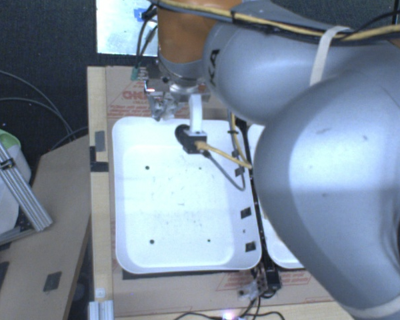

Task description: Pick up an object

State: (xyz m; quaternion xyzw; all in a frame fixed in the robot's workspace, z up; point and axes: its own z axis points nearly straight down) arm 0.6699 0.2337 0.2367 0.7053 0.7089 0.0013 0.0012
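two white bins sit on the bench; the gripper (161, 107) hangs over the left bin's (130, 199) far rim. whether its fingers are parted or holding anything cannot be told. no object to pick is distinguishable, so the pickup is judged not yet done.

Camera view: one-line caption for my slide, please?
Grey arm reaches over the left white bin, its gripper near the bin's far rim.

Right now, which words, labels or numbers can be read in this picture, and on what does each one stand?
Red print on the cardboard sheet above the left bin: begins "CH", the rest blurred.
Red print on the cardboard's lower edge: too small to read.
No other text shows.
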